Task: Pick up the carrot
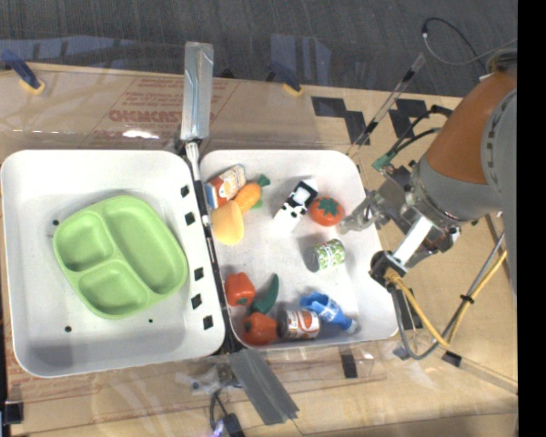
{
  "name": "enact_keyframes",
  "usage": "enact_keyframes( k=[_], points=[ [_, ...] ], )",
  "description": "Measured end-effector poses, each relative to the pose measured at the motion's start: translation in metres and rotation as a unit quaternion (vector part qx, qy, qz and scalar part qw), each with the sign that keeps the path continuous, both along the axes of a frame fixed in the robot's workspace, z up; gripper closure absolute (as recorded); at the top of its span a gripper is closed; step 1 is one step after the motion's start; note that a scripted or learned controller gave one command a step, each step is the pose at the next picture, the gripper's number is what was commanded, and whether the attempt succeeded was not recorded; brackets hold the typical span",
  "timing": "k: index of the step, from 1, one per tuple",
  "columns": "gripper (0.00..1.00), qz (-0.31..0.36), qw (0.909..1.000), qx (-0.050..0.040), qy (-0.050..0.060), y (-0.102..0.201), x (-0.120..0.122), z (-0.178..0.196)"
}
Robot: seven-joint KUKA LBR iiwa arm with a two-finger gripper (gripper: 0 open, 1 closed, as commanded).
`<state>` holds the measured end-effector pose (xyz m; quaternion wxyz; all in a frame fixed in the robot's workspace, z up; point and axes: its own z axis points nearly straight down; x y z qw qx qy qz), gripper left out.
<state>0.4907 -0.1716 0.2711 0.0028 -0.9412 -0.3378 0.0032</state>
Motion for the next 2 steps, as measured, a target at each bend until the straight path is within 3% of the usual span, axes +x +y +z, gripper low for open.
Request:
enact_keyframes(
  k=[1, 2],
  points=[
    [0.0, -0.226, 0.974, -0.0016, -0.001, -0.027, 0.046, -0.013],
    [0.0, -0.237, 0.9716, -0.0016, -0.002, -0.037, 0.103, 0.046]
  ],
)
